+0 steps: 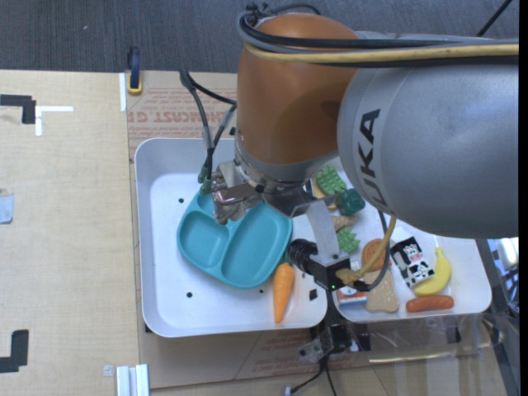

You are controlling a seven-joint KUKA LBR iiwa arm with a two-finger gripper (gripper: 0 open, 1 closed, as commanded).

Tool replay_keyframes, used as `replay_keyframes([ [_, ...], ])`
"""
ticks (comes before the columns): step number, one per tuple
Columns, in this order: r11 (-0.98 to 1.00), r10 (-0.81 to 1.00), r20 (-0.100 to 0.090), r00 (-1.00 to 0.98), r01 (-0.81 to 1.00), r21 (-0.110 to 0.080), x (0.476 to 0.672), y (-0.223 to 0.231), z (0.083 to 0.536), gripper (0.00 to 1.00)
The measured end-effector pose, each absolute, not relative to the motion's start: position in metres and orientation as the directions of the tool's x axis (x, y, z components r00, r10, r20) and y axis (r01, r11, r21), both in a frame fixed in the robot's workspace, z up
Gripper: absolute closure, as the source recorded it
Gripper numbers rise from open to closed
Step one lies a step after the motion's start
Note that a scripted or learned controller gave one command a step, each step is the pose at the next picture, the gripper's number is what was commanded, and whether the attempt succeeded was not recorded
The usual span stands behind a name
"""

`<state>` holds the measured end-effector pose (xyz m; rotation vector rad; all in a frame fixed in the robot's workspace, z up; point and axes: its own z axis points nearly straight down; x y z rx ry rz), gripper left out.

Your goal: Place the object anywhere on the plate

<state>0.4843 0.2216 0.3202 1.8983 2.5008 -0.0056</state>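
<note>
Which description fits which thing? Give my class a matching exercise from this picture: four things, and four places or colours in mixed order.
Things:
1. plate
2. carrot
3. banana
4. gripper

Descriptions:
A. yellow, in the right bin
B. teal, with compartments
C. over the plate's upper edge
D. orange, beside the plate's lower right rim

Pairs: 1-B, 2-D, 3-A, 4-C

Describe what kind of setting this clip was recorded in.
Likely a robotics lab pick-and-place bench: a KUKA arm reaching over white bins holding a teal divided plate and toy food like a carrot and banana.
</note>
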Motion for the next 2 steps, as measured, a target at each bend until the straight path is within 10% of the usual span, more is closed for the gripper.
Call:
replay_keyframes([
  [1,0.358,0.934,-0.003,-0.358,0.934,-0.003,0.527,0.099,0.257,1.00],
  [2,0.117,0.993,-0.003,-0.117,0.993,0.000,0.498,0.155,0.283,1.00],
])
